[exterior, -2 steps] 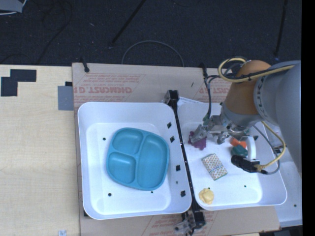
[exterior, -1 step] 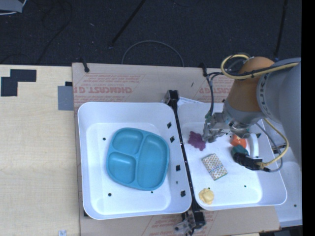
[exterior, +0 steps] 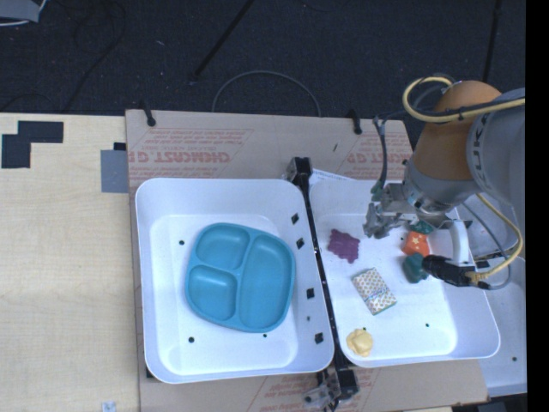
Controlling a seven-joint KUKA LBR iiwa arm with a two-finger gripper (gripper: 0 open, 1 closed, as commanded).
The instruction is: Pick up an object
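The bench (exterior: 69,256) carries 2 white bins side by side on a sheet of printed cardboard (exterior: 223,144).

The arm (exterior: 480,144), grey with an orange band, reaches over the right bin's far right corner.

The left bin (exterior: 163,200) holds 1 thing: a blue tray (exterior: 241,275) with 3 compartments, lying flat near the bin's middle, a little toward the right wall.

The right bin (exterior: 429,337) holds the small things. The gripper (exterior: 377,221) hangs over the bin's far edge, just beyond the purple piece. Its tips are dark and blurred against the wrist, so I cannot tell how the claw stands, and nothing is seen between them.

A patterned packet (exterior: 374,290), with a green and white print, lies flat near the bin's middle, turned at an angle. A purple piece (exterior: 344,245) lies beyond it, toward the left wall. A yellow toy (exterior: 360,342) sits in the near left corner, touching or nearly touching the wall. An orange item (exterior: 416,244) and a teal item (exterior: 414,269) lie close together toward the right side, under the arm's cables; their shapes are unclear, perhaps small toys.
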